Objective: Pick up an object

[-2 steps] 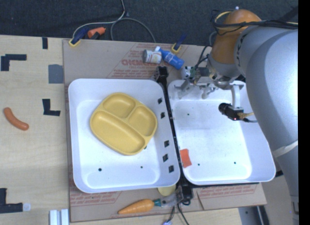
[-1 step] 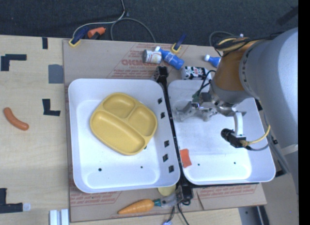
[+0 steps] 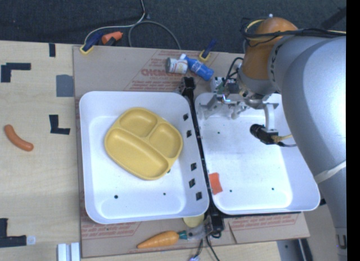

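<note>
Jaws: state cannot be told; the gripper (image 3: 232, 103) sits low over the far end of the right bin (image 3: 247, 164), and its metal parts blur together under the orange band (image 3: 260, 57) of the arm (image 3: 315, 102). Nothing is visibly held.

Left bin (image 3: 95, 158): a yellow divided plate (image 3: 143, 142) lies near its middle, turned at an angle, three compartments facing up. It is the one large loose object in the bins, well apart from the gripper.

Right bin: a small orange piece (image 3: 215, 183) rests against the near-left wall, beside the divider between the bins. A black cable end (image 3: 263, 134) hangs off the wrist over the bin floor.

Outside the bins: a blue-and-white bottle (image 3: 191, 66) lies on its side on the cardboard behind them. A toy carrot (image 3: 160, 239) lies on the cardboard at the front edge. A toy sausage (image 3: 18, 138) sits on the wooden bench far left. An orange-handled clamp (image 3: 101, 40) grips the back-left corner of the cardboard.
</note>
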`<state>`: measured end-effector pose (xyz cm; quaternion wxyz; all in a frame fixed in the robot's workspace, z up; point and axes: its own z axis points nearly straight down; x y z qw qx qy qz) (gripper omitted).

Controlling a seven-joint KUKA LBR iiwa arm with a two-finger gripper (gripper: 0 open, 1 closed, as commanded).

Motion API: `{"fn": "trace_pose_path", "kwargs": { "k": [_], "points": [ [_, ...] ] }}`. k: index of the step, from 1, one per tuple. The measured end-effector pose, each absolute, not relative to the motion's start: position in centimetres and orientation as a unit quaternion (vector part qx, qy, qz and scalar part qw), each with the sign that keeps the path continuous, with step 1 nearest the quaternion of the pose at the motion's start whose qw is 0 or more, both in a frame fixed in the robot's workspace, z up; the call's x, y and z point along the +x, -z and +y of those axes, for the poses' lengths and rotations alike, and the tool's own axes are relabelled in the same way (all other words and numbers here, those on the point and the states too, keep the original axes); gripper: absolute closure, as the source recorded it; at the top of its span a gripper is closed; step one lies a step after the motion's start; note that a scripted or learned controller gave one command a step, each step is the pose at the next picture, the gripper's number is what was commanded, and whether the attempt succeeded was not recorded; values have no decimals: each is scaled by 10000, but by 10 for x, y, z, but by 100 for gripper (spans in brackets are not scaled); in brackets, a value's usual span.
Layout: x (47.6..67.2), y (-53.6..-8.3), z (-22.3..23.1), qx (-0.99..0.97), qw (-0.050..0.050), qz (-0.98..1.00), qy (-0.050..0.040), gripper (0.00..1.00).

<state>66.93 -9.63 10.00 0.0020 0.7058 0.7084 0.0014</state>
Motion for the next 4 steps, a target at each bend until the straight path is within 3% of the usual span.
{"fn": "trace_pose_path", "kwargs": {
  "k": [1,2,3,4],
  "points": [
    [626,-86,-95,7068,31,7074,-11,0],
    [644,-86,-109,7064,12,7078,-12,0],
    [669,-85,-92,7060,10,7083,-3,0],
    [604,-191,-9,7042,11,7100,-37,0]
  ]
}}
